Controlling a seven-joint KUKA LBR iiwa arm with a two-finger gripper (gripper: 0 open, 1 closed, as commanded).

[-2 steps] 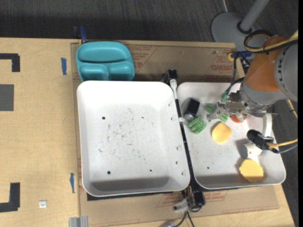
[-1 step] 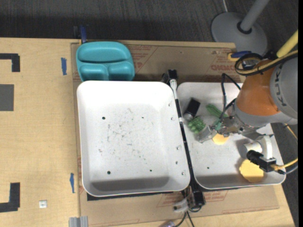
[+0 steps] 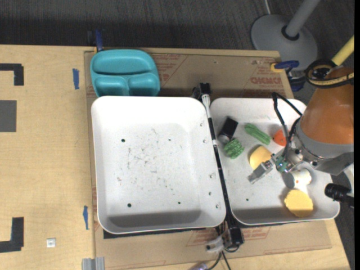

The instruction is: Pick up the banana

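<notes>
Nearest the front edge of the bench (image 3: 45, 151), a yellow wedge-like block (image 3: 298, 202) lies in the right bin's (image 3: 253, 210) near corner, with a small white piece (image 3: 302, 179) just behind it. The left bin (image 3: 152, 162) alongside shows dark scuffs on its floor. The hand (image 3: 263, 171) hangs low over the middle of the right bin; whether it is wide or narrow cannot be told. The banana (image 3: 259, 156), a rounded yellow piece, lies just behind the hand, touching or nearly so. Farther back sit a ridged green item (image 3: 233, 148), a black block (image 3: 227, 129), a long green pod (image 3: 257, 133) and an orange piece (image 3: 279, 137). Beyond the bins rests a teal tray (image 3: 124, 72).
</notes>
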